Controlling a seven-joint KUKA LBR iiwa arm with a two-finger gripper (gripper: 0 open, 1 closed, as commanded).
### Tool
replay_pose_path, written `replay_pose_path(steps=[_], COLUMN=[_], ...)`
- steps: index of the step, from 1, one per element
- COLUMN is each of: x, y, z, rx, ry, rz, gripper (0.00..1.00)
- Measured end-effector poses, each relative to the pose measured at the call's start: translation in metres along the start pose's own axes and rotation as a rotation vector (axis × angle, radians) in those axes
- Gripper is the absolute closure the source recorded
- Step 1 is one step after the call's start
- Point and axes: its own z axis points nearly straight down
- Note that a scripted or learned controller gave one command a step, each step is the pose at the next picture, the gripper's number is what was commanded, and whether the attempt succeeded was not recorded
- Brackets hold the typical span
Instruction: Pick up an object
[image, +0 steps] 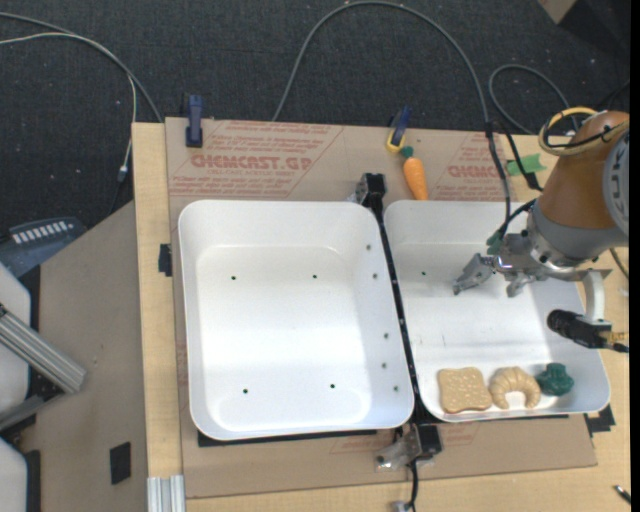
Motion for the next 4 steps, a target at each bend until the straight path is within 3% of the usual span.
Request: replay_pose_path(steps=[1,2,4], x=[0.0,0.0,-0.006], y=[0.0,0.001,-0.005], z=[0.035,0.022,-0.074], rx=[-0.001,-0.005,-0.009], ry=[0.0,-0.001,-0.002], rz=[0.0,0.0,0.001], gripper=[0.0,1.0,1.0])
